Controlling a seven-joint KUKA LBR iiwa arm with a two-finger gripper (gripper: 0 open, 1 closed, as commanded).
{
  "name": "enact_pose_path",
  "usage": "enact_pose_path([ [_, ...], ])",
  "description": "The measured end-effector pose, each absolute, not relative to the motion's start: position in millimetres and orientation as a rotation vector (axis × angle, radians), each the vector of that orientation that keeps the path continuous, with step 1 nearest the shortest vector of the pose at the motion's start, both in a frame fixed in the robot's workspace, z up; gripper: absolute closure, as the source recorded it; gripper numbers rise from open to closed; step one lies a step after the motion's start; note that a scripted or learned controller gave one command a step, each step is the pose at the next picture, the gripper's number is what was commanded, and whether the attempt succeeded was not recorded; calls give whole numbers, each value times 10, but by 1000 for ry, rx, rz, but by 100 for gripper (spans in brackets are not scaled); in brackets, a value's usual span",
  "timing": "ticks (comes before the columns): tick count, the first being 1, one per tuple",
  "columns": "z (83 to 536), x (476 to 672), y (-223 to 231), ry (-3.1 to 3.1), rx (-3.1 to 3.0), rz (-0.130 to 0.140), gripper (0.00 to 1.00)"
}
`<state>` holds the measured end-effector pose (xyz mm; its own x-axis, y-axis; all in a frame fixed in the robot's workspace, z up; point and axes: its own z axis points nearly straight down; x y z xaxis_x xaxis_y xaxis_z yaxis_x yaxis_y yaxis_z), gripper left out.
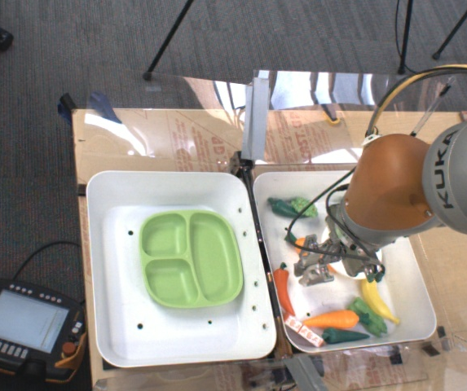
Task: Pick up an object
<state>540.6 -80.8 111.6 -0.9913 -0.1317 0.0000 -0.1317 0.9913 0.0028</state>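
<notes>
My gripper [315,269] low in the right bin [425,304]
I cannot tell how it is set; toy vegetables lie around it: a carrot [332,319], a banana [376,300], a red pepper [283,291]
</notes>
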Motion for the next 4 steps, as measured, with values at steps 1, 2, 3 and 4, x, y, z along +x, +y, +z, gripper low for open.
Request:
enact_pose_path([
  [1, 2084, 5623, -397, -3151, 89, -1, 100],
  [2, 1078, 5181, -867, -3125, 136, -5, 100],
  [3, 1133, 5216, -862, -3137, 140, -3, 0],
  [4, 864, 5640, -976, -3140, 18, -3, 0],
])
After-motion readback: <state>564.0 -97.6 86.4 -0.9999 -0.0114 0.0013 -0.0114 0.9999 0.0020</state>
